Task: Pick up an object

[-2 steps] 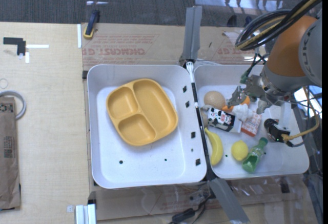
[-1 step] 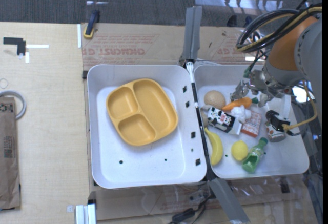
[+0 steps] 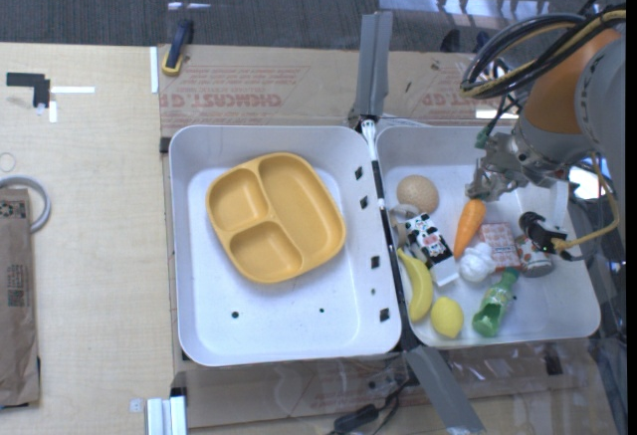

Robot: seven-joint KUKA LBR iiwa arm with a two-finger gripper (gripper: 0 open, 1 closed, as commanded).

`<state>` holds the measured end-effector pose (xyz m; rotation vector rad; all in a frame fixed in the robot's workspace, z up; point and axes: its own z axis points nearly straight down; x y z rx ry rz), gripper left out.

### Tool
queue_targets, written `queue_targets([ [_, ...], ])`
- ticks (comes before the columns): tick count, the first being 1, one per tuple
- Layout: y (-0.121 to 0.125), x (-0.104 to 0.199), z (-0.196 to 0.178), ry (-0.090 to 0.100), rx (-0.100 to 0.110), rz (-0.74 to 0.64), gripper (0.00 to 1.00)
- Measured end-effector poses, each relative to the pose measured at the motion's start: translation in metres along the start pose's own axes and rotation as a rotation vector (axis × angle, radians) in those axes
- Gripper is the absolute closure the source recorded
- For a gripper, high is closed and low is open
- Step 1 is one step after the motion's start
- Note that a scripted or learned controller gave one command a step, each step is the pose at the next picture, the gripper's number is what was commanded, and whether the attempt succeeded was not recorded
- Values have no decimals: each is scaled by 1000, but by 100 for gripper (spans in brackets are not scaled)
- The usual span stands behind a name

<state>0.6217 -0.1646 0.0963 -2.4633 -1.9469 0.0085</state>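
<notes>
The gripper [image 3: 485, 186] hangs low in the right bin [image 3: 587, 324], at the top of a carrot [image 3: 468, 222] near the bin's middle; its grasp cannot be made out. Crowded neighbours, egg [image 3: 418, 193] and garlic [image 3: 477, 264], could block a clean pick.

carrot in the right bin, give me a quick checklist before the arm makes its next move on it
1. Gripper sits over the upper end of the carrot: ok.
2. Carrot seen between the fingers: cannot tell, the wrist hides that spot.
3. Carrot lifted off the right bin: not ok, it lies on the floor, tilted.
4. Room around the carrot: not ok, the white garlic and the red-and-white packet crowd its lower end.
5. Round tan ball apart from the carrot: ok, a gap shows.
6. Yellow divided plate out of the arm's way in the left bin: ok.
</notes>
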Motion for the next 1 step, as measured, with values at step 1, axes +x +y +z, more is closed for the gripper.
queue_targets([
  [1, 35, 12, -105, 0, -2, 196, 100],
])
